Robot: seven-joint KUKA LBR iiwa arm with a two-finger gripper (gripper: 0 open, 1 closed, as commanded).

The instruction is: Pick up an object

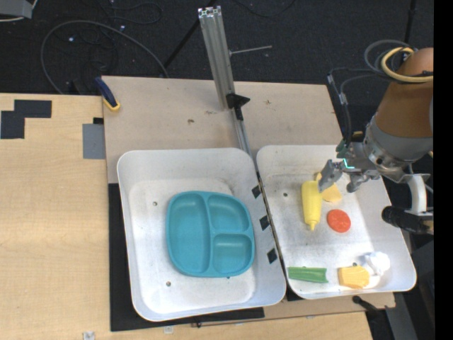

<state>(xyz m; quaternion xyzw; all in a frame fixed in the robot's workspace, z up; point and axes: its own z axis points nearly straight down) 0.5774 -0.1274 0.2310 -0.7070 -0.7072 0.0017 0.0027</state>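
Yellow bottle (311,202) is lying in the right bin (283,163) next to an orange disc (340,221), with the gripper (342,178) hovering just above it, fingers spread, holding nothing.

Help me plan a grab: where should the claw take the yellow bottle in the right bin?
Probably across the middle of the yellow bottle, coming straight down. It lies flat, long axis running near to far, with bare bin floor on its left side.

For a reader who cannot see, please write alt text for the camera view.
The gripper hovers in the right bin above a yellow bottle, near an orange disc, a green piece and a yellow block. The left bin holds a teal divided plate.
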